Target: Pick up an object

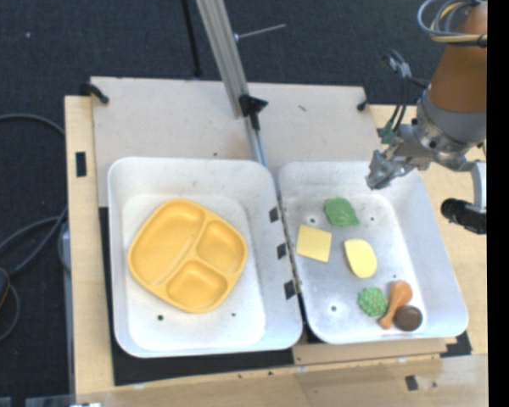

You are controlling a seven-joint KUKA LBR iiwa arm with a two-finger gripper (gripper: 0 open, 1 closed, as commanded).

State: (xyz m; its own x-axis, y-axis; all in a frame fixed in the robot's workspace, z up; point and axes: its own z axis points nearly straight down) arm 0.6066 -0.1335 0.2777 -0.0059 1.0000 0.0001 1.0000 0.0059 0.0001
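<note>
- The gripper [380,179] hangs over the far rim of the right bin [433,227], nothing between its fingers; how wide they stand, I cannot tell from this angle.
- Judgement: this is the approach step, no object picked yet.
- Closest candidate is the green leafy piece [341,212], bumpy and rounded, lying just in front of the gripper.
- Next move, I reckon: come down and inward over that piece, straddle it, close.
- Further out sit a flat yellow square [314,244] and a smooth yellow oval [360,258], both matte like plastic.
- At the near corner, a knobbly green ball [372,302] touches an orange drumstick [396,299], beside a dark brown round piece [408,318].
- The left bin [136,185] holds a glossy yellow divided plate [187,255], three compartments.
</note>
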